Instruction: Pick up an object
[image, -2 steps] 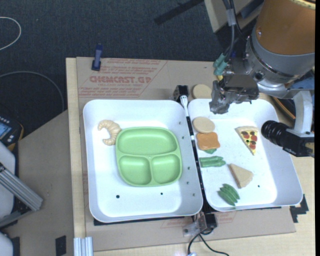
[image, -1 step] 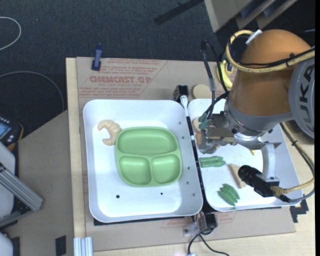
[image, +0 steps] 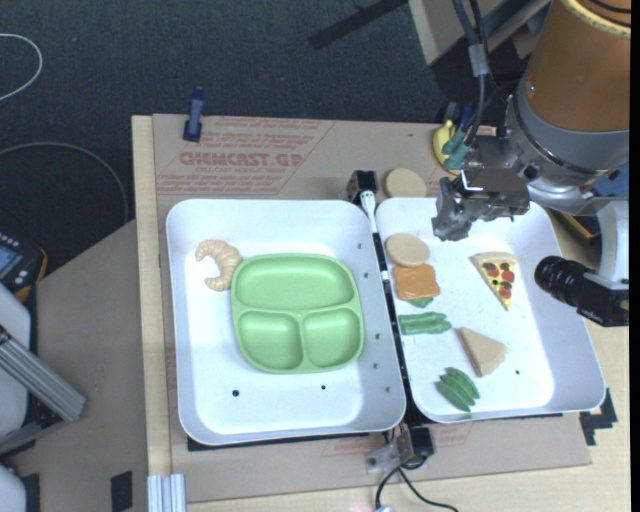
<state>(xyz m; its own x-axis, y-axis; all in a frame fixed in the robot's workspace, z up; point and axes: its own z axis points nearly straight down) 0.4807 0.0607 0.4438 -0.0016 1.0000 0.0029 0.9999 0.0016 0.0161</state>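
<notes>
— Plastic, by the look: toy food in the right bin (image: 560, 300). Nearest the gripper (image: 452, 222), just below it, the tan round piece (image: 407, 249), touching an orange slab (image: 416, 282). Likely light, stiff, a bit slick.

— Best taken across its edges, clear of the slab?

— Probably. Pizza slice (image: 497, 275) right of the gripper, lying flat, harder to pinch.

— Gripper clenched or released?

— Cannot tell; dark, blurred against the arm. Holding nothing visible.
</notes>
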